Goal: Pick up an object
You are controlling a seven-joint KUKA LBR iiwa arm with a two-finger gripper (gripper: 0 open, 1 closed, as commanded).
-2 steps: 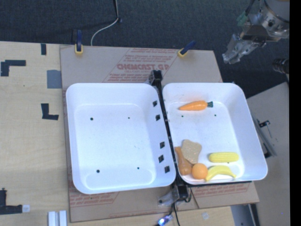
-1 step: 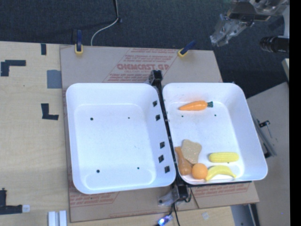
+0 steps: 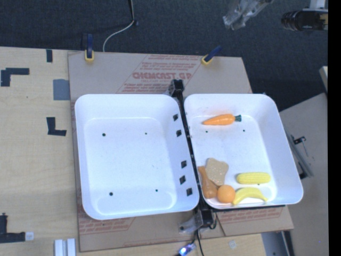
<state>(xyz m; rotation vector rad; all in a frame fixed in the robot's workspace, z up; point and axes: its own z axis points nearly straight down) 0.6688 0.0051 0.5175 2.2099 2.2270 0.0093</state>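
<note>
Gripper is seen blurred, high above the bins, finger state indeterminable — the small orange plastic carrot with green stem, lying alone in the right white bin, is judged light, rigid, slippery — best pinched mid-body.

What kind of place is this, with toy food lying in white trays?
Probably a robotics lab bench. Two white bins sit side by side on a cardboard sheet clamped to the bench, toy food such as a carrot lies in the right one, and a robot gripper hangs above.
</note>
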